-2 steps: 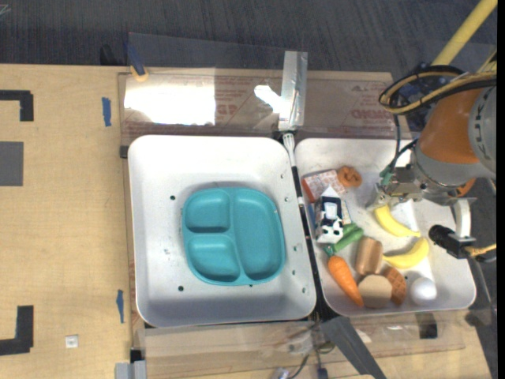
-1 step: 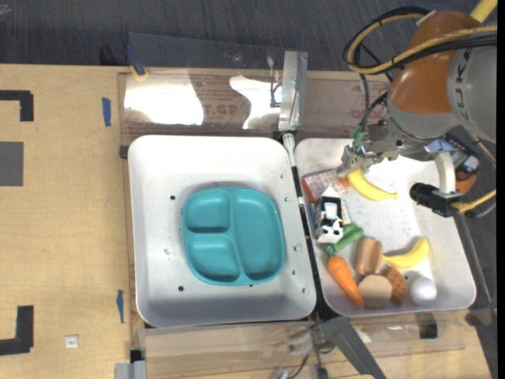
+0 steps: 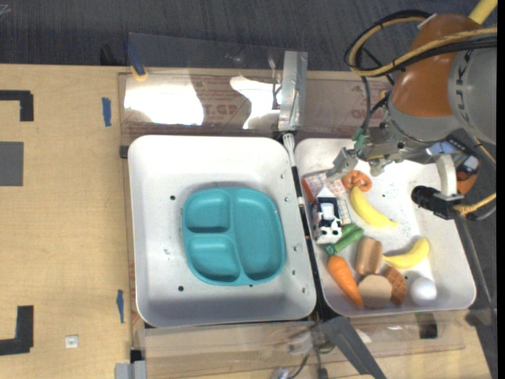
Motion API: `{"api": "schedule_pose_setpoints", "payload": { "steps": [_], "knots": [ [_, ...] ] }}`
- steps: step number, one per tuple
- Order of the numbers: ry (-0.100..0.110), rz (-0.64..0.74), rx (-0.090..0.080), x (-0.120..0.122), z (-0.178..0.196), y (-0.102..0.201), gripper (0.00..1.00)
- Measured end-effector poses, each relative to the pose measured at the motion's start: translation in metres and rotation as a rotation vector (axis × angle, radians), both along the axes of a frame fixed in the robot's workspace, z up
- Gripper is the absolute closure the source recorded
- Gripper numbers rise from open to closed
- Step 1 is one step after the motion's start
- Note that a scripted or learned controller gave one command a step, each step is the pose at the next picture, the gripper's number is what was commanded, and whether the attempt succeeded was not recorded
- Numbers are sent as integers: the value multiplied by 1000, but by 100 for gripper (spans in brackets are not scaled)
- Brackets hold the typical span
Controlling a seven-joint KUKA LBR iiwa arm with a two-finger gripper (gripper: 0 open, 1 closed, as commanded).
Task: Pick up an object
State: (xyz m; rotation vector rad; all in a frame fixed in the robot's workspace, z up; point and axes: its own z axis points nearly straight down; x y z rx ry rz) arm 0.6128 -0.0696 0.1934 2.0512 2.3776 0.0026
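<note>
Hand above right bin, finger state unclear, tan bench, dark floor behind.

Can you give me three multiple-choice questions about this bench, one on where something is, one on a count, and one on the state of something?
1. Where does the teal divided plate lie?
A. In the left bin
B. In the right bin
C. On the bench outside the bins

2. How many bananas lie in the right bin?
A. One
B. Two
C. Four

3. How does the carrot stand?
A. Held up in the air
B. Lying flat in the bin
C. Resting on the teal plate

Answers: 1 A, the plate sits in the middle of the left bin. 2 B, two yellow bananas show. 3 B, it lies on the bin floor among the other toys.
</note>
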Motion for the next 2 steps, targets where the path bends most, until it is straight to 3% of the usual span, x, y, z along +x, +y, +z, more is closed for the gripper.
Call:
{"api": "schedule_pose_setpoints", "payload": {
  "steps": [1,2],
  "knots": [
    [-35,119,-5,-23,-62,-30,0],
    [-48,273,-8,-15,-67,-36,0]
  ]
}}
